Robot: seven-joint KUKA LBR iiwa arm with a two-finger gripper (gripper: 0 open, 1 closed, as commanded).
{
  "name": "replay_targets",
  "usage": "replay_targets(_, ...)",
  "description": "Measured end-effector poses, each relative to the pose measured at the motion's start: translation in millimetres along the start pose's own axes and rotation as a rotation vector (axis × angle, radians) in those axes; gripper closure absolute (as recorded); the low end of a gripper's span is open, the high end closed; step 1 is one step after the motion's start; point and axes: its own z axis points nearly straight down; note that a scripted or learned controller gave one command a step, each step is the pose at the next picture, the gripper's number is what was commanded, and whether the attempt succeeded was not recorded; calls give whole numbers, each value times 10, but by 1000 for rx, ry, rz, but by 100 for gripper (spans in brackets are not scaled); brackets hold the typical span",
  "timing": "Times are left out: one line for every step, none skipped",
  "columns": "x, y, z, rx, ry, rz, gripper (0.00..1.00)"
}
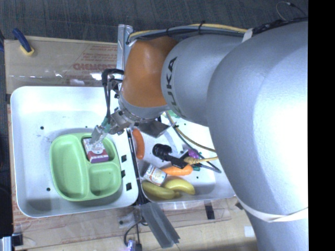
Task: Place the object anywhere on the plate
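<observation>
A light green divided plate (78,169) lies in the left white bin (31,114). A small white and maroon carton (96,151) rests on the plate, at the dividing ridge by its upper right compartment. My gripper (99,135) hangs just above the far end of the carton, touching or nearly touching its top. From this angle I cannot see whether the carton sits inside the grip. The grey arm with its orange band (146,77) reaches in from the right and covers much of the right bin.
The right bin (209,192) holds an orange sausage-like piece (137,143), a carrot (178,170), two yellow bananas (167,188), a small jar (154,174) and a purple bit (194,153). A blue and yellow clamp (22,42) sits on the bench's far left.
</observation>
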Motion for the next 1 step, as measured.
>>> replay_targets(-80, -162, -694, -4, -1, -9, 0)
